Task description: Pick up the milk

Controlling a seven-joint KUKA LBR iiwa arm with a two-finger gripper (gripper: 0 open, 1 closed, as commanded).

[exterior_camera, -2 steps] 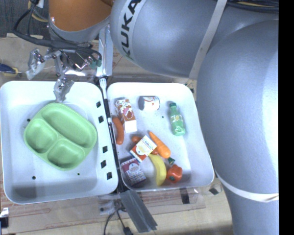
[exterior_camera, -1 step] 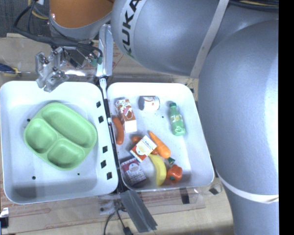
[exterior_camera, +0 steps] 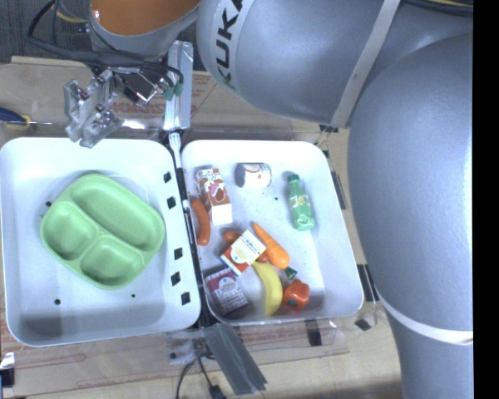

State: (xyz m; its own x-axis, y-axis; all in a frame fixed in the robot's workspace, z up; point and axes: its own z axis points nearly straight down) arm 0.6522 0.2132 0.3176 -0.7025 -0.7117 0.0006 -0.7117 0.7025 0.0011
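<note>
One word, KUKA [exterior_camera: 233, 36], reads on the arm; tool [exterior_camera: 87, 119] apparently holds nothing, spread unclear.

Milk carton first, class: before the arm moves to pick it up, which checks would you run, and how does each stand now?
1. Milk carton in sight in the right bin: ok.
2. Top of carton uncovered: ok.
3. Space around it: not ok, a sausage lies close beside it.
4. Gripper above the carton: not ok, it hangs past the left bin's far edge.
5. Fingers ready to close: cannot tell.
6. Green plate away from the carton: ok.
</note>
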